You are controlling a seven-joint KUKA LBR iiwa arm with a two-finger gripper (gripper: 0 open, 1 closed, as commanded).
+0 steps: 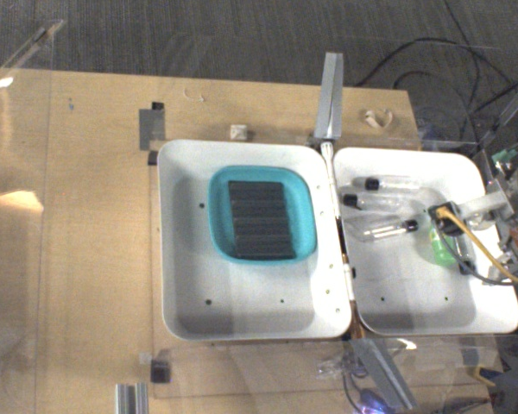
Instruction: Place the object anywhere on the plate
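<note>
Because the green object [439, 247] sits at the far right of the right bin [414, 304], right under the gripper [455, 236], you have almost no reach to make to it. The distance that matters is the carry afterwards.

I take the green piece to be the task's thing, since the gripper hangs over it. It looks small and translucent. Its longer side seems to run from the far wall toward the near wall, tilted a little, but a yellow cable crosses it and blurs its outline. You cannot tell from this view whether the gripper is open, closed, or already on the piece, so check that before you assume a hold.

Just to the view's left of the green object lie three clear tubes [382, 203] with black caps. They are strewn across the far half of the same bin, each lying roughly left to right.

Beyond them is the wall where the two bins meet, and then the left bin [174, 257]. The teal plate [217, 218] rests in its far half, with a dark ridged pad [261, 221] covering its middle.

So the plate lies straight to the view's left of the object, well apart from it. By my reading, the move calls for a lift high enough to clear the tubes and the shared wall.
</note>
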